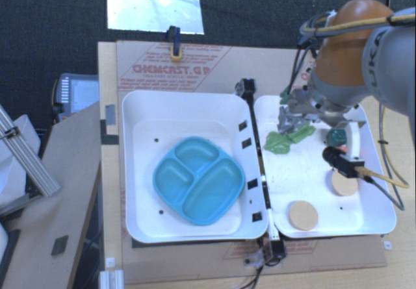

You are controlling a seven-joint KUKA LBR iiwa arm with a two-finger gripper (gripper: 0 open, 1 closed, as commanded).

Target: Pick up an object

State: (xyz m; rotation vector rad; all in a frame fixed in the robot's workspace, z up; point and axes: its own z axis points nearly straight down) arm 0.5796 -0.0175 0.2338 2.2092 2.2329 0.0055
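My gripper (292, 121) hangs low over the far left part of the right bin (374, 216), just above a green leafy toy (284, 140) that lies on the bin floor. The gripper's tip touches or nearly touches the green toy's upper end. A tan round disc (303, 215) lies near the bin's front. A second tan disc (344, 184) rests at the right, partly under the robot's black fitting. A small teal object (337, 135) sits beside the wrist.
The left bin (140, 151) holds a blue divided plate (198, 180). A black clip strip (253, 151) runs along the seam between the bins. A yellow clamp (175, 44) sits on the cardboard behind the left bin.
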